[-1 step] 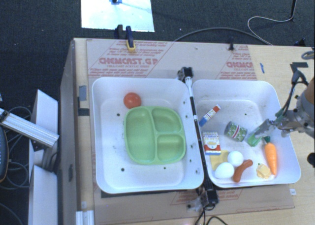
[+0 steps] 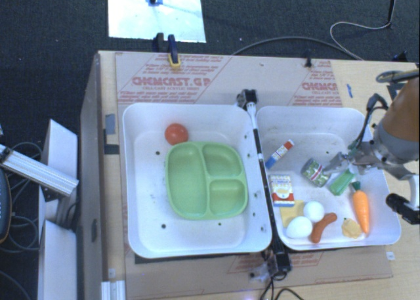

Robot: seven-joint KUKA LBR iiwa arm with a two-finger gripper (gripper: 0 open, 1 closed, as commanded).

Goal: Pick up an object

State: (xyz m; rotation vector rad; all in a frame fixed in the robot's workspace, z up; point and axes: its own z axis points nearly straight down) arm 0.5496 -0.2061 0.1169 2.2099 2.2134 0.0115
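We see two shallow white plastic bins side by side on the bench, the left bin [image 2: 141, 180] and the right bin [image 2: 315, 121]. The grey arm with its orange band [image 2: 401, 125] reaches in from the right, over the right bin's right side.

In the left bin lies one pale green divided plastic tray [image 2: 205, 180], with one small red-orange ball [image 2: 176, 133] just beyond its far left corner.

The right bin holds the clutter: one orange toy carrot [image 2: 361, 210], one white and red card box [image 2: 282, 190], one slim white tube with red and blue ends [image 2: 279, 153], one brown toy sausage [image 2: 323, 227], two white eggs [image 2: 306, 220], one yellow flat slice [image 2: 293, 210], one pale yellow lump [image 2: 351, 228], one green flat piece [image 2: 341, 182] and one small green and silver can [image 2: 315, 172].

The gripper [image 2: 344, 161] hangs low between the can and the green piece. We cannot tell from this angle whether the claw is released or clenched, and nothing visibly sits in it.

We judge the step to be the approach to a grasp, with the can or the green piece the likely target. The next move calls for settling squarely over one item, closing, then lifting clear of the neighbours.
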